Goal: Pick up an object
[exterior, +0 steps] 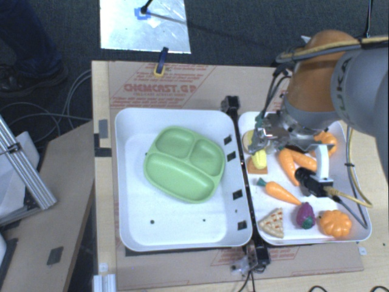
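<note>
Big grey arm (340, 78) leans over the right bin (358, 227), green divided plate (184, 163) in the left bin (130, 224); tool (260, 140) hovers over the yellow corn (259, 159) at the right bin's left edge, grip state impossible to tell

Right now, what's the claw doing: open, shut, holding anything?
Claw: low over the right bin, just above the yellow corn; its state cannot be told.
</note>
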You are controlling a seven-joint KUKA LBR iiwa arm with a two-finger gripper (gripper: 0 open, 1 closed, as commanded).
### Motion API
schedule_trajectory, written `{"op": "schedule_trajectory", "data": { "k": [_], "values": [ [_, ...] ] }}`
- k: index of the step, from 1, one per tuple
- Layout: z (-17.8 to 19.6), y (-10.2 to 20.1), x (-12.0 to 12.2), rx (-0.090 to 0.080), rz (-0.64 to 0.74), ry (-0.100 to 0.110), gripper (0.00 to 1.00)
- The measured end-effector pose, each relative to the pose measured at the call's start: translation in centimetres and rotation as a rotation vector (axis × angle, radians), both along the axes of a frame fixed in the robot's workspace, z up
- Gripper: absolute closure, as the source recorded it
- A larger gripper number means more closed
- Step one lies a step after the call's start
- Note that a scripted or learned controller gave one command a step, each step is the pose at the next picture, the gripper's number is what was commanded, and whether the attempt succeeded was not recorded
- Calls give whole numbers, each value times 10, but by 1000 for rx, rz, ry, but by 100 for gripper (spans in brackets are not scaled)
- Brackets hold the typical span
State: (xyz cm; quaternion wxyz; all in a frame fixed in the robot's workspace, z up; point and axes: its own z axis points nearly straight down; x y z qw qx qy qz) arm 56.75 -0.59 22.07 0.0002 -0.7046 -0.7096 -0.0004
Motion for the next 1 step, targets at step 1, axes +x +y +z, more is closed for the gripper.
{"op": "schedule_trajectory", "data": {
  "k": [1],
  "values": [
    [-3,-4,-2,-1,-6,-1,100]
  ]
}}
